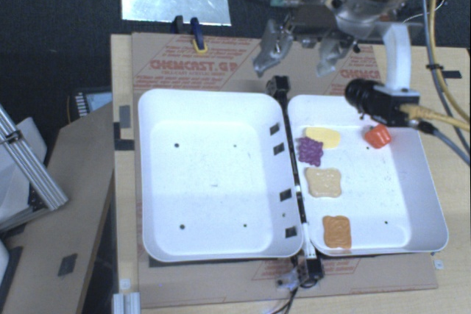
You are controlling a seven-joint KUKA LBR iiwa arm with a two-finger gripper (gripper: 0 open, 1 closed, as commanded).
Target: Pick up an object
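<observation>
Hovering high over the far edge of the bench, the gripper has its two fingers spread apart with nothing between them, so the pick seems not yet begun. Next it must descend into the right bin. A purple piece lies near that bin's left wall, below and nearer than the gripper, beside a yellow piece.

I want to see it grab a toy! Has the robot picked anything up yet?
Not yet. The gripper hangs open above the far edge of the bins with nothing between its fingers. All five toys lie in the right bin: purple grapes, a yellow piece, an orange-red piece, a beige slice and a brown slice. Reaching down, closing and lifting are left.
</observation>
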